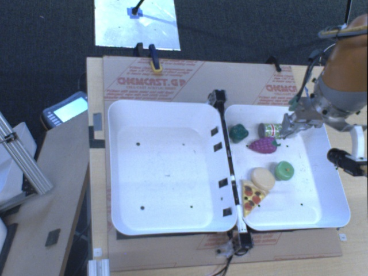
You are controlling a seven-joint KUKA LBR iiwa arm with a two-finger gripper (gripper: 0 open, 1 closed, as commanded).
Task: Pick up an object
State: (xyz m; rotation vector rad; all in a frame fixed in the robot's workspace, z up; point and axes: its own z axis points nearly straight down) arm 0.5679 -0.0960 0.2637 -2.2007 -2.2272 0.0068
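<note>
A grey arm with an orange band is reaching in from the right over the right bin (330, 211) of two shallow white bins sitting side by side on the worktop (172, 76); its tool (286, 126) is hanging low at the far edge of that bin, right at the green-capped end of a small can (268, 130) that is lying on its side with its long axis running left to right, so the can is extending leftward from the tool; whether the tool is gripping the can or merely touching it cannot be told from this angle; just in front of the can and touching it or nearly so, a purple bunch of grapes (264, 145) is lying with its long axis also roughly left to right; a dark green lumpy toy (239, 133) is sitting to the left of the can, near the divider; nearer the camera, a round green piece (284, 170) is resting beside a pale bun-like disc (263, 179), and a pizza slice (252, 196) is lying by the divider, pointing toward the front; that is making six objects in all, one of each, every one in the right bin; the left bin (167, 171) is showing bare white floor.
</note>
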